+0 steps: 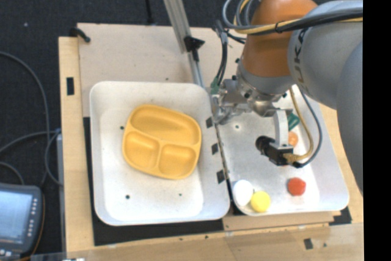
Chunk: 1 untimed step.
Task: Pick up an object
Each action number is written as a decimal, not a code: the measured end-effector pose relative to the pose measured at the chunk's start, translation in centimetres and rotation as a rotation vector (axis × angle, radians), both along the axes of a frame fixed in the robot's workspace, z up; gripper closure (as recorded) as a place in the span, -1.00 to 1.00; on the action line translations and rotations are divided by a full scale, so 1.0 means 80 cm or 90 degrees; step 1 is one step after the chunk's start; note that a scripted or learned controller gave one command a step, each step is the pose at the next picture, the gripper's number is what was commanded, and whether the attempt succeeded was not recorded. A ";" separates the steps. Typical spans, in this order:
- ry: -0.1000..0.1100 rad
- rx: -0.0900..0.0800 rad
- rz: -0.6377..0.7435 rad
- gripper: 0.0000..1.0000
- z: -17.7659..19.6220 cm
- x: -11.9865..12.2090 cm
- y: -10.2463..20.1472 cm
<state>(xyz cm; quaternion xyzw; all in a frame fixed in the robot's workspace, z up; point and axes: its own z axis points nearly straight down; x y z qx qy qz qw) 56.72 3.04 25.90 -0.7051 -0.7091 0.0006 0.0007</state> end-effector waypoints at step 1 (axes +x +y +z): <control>-0.001 0.000 0.000 1.00 -0.020 0.015 0.058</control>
